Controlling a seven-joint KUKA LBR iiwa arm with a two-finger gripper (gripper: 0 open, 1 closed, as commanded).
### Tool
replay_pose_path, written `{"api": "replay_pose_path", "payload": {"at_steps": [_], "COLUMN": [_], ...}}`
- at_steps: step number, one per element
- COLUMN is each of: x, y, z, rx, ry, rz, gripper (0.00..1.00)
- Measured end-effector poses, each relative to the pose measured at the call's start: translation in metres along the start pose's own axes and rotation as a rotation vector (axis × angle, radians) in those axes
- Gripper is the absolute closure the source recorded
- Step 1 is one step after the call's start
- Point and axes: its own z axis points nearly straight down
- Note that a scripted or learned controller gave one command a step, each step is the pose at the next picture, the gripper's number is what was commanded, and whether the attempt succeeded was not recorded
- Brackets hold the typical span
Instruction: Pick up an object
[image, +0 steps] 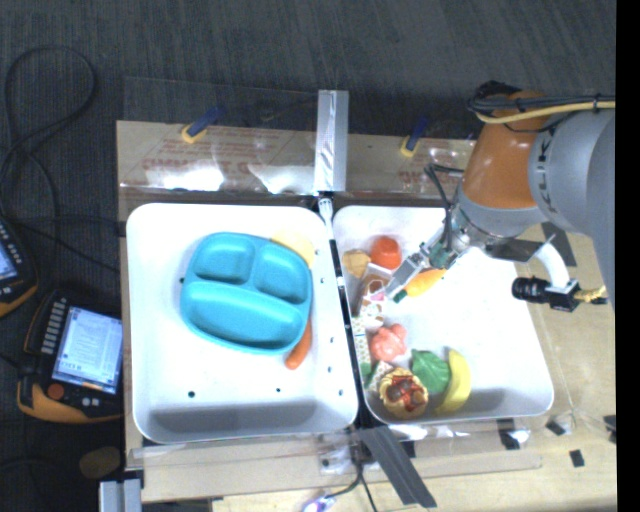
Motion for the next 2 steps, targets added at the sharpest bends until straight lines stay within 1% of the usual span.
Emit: {"api": "replay_pose_path", "payload": {"at_steps": [1,2], "x": [0.004,-0.029], "y": [0.003,0.055], "z": [0.032,0.0], "rx": [-0.027,0.002], "ry": [-0.021,-0.002], "rz": [0.017,0.555], "gripper": [0.0,0.0]}}
